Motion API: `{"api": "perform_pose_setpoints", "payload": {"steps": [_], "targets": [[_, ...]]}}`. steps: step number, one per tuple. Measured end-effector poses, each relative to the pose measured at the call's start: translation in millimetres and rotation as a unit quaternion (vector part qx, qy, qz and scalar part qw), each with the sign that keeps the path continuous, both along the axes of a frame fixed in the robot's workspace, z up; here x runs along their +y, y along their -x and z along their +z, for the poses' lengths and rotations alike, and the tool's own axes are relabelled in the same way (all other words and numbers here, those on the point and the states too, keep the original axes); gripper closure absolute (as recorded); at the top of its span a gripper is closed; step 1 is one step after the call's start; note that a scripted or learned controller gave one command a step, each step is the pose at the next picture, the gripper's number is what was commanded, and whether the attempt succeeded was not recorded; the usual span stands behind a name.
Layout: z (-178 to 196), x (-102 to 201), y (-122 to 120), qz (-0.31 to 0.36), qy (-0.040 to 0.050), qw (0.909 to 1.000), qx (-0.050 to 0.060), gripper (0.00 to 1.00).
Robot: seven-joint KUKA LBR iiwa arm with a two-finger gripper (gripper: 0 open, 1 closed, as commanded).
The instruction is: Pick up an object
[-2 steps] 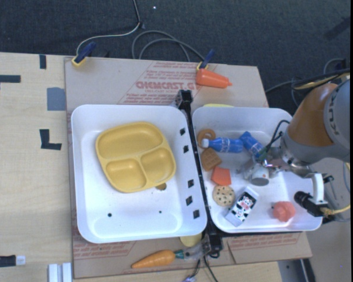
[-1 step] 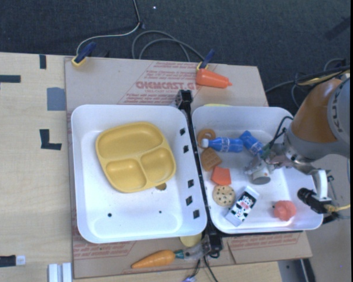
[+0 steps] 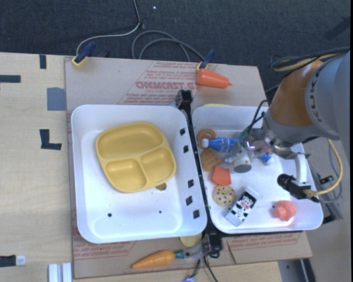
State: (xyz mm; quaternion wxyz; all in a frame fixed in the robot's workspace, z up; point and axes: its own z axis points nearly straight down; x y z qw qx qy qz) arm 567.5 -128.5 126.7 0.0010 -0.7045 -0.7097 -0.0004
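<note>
Right of centre in the frame, over the right white bin (image 3: 317,219), the grey two-finger gripper (image 3: 251,150) hangs low; whether it is spread or closed cannot be told. Just to its left lies the blue and white plastic bottle (image 3: 221,143), long axis running left to right, one end toward the gripper. Crowding it below are an orange block (image 3: 221,175) and a brown cookie (image 3: 223,195). More open floor lies toward the bin's upper edge. Centre-left, the yellow divided plate (image 3: 135,155) sits well apart.
</note>
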Motion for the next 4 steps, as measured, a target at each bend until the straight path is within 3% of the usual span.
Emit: {"api": "perform_pose_setpoints", "payload": {"steps": [1, 2, 3, 4], "targets": [[59.5, 72.2, -20.0, 0.001, -0.0004, 1.0, -0.002, 1.0], [80.2, 125.7, 9.9, 0.0, -0.0004, 1.0, 0.001, 1.0], [100.2, 139.9, 3.4, -0.002, 0.0009, 1.0, 0.001, 1.0], [80.6, 86.2, 11.5, -0.006, 0.0025, 1.0, 0.002, 1.0]]}}
